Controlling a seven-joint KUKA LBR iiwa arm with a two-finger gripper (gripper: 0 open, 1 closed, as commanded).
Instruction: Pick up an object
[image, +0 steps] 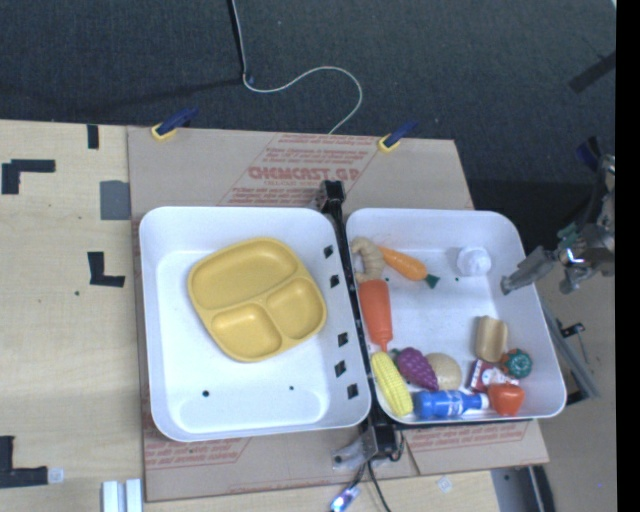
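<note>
Two shallow white bins sit side by side on the bench. The left bin (165, 400) holds one thing: a yellow divided plate (257, 297) with three compartments, lying flat toward the bin's upper half.

The right bin (440, 222) holds the toy food, and I count about ten pieces. There are two carrots: a small one (404, 264) lying at a slant near the top, and a larger one (376, 311) lying lengthwise along the left wall. Just above them is one pale, knobbly piece (366, 256) that I cannot identify. One small white round object (473, 262) lies near the upper right corner. Along the bottom lie one yellow corn cob (391, 383), one purple bunch of grapes (415, 367) touching it, one beige rounded piece (444, 372), and one blue-and-white bottle (448, 404) on its side against the front wall. At the right stand one tan bread-like piece (489, 338), one green-and-red round toy (518, 363), one red fruit (507, 398) in the corner, and a small red-and-white item (481, 376) between them.

The gripper (522, 276) hangs at the right bin's right rim, well apart from the cluster of toys. Nothing is visibly between its fingers; whether they are spread or closed, I cannot tell from here.
</note>
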